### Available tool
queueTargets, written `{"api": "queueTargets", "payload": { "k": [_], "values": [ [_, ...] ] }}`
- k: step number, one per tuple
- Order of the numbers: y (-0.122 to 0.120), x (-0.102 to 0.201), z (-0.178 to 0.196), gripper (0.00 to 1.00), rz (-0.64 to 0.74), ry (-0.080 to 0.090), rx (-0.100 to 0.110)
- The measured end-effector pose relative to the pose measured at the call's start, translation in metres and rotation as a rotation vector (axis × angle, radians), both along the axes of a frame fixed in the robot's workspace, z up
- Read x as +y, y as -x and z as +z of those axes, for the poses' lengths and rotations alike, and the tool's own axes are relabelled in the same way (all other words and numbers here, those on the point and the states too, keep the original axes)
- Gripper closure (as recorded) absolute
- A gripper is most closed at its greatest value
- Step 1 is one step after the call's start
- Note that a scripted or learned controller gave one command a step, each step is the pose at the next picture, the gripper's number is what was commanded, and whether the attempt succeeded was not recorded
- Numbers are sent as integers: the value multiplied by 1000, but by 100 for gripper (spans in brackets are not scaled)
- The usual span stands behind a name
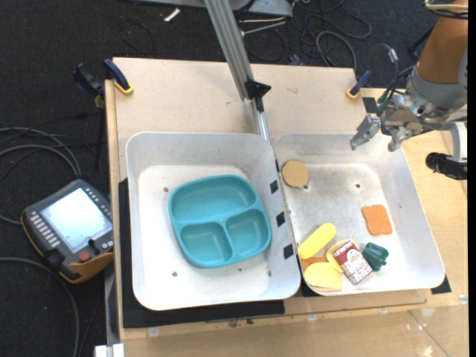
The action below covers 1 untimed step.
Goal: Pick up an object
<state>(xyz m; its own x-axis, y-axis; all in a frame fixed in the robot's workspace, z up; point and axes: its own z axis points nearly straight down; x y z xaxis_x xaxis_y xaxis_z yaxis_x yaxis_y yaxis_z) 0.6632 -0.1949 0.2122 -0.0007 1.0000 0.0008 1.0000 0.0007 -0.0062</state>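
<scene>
Nearest the camera, well below and left of the claw (377,134), a cluster of toys crowds the front edge of the right bin (401,171): a yellow banana-like piece (316,239), a pale yellow slice (323,276), a small red-and-white carton (351,262) and a dark green piece (375,254). They touch or overlap, probably just dumped there, which makes any 1 of them an awkward first pick. What the orange sliver under the banana piece is, I cannot make out. A little further back, an orange slab (377,219) lies alone below the claw, and a round tan disc (294,174) sits to its lower left near the bin's dividing wall; either looks the easier target. The left bin (145,199) holds a teal 3-compartment tray (219,219), far left of the claw. Furthest back, the claw hangs over the right bin's rear rim with its 2 fingers spread apart and nothing between them; the arm is cut off at the frame's right edge
</scene>
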Motion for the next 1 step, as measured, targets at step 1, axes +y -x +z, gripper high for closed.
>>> {"api": "queueTargets", "payload": {
  "k": [1],
  "values": [
    [-6, 4, -62, 0, 3, 0, -1]
  ]
}}
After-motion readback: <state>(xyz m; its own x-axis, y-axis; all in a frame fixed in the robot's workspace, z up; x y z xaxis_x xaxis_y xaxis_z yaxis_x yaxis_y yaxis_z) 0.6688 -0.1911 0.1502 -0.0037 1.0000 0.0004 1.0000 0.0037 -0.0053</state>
